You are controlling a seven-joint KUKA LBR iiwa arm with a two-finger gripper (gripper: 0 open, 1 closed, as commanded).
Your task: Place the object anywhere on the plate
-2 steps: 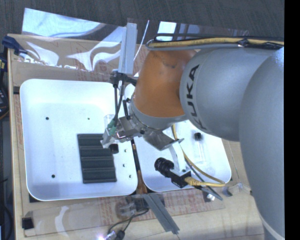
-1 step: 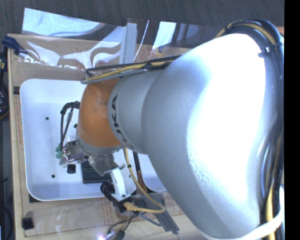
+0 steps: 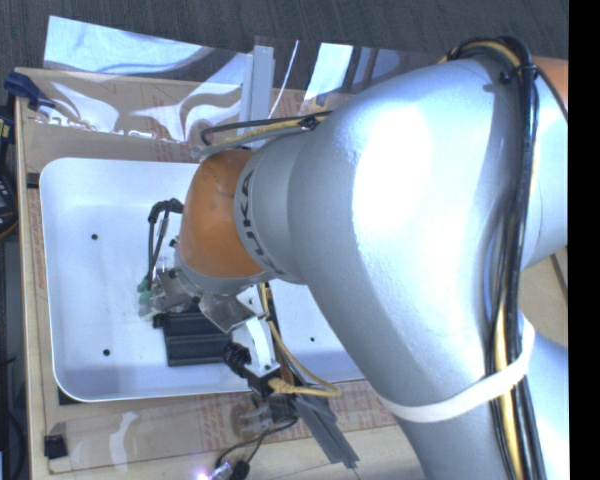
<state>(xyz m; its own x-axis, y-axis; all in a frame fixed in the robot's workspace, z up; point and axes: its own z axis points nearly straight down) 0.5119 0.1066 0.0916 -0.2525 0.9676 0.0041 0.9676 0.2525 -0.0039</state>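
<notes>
The arm point(image 3: 400, 228) over a white bin point(image 3: 80, 268).
The gripper point(image 3: 165, 293) hangs low near the bin's middle; whether it is wide or narrow cannot be told; the arm covers the bin's right part.

One white bin point(image 3: 90, 308); one grey arm point(image 3: 400, 228).

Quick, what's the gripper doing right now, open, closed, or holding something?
Gripper: cannot be told; it is down over the white bin, with the wrist covering it from above.
</notes>
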